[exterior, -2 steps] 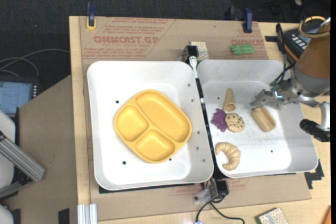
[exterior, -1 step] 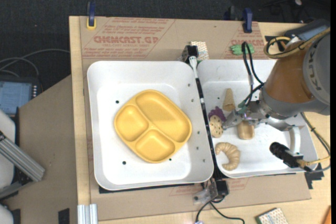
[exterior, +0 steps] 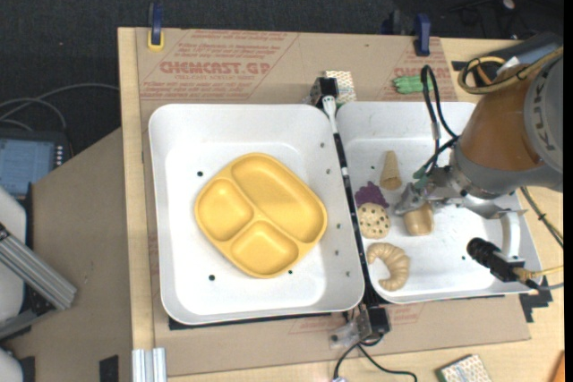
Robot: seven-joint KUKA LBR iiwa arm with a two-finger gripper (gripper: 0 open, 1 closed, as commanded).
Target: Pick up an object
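Observation:
My gripper [exterior: 413, 200] is low in the right bin [exterior: 403, 125], near its middle, reaching in from the right. A small tan block-like piece [exterior: 418, 222] lies directly under and just in front of it, touching or nearly touching. Left of the gripper stand a tan cone [exterior: 390, 170], a purple grape bunch [exterior: 367, 195] and a speckled cookie [exterior: 372, 217]. A croissant [exterior: 390, 265] lies by the bin's front edge.
The left bin [exterior: 175, 134] holds a yellow divided plate [exterior: 260, 214]. A dark ridge between the bins [exterior: 344, 174] runs front to back. Bare floor of the right bin shows to the right front, around [exterior: 448, 259].

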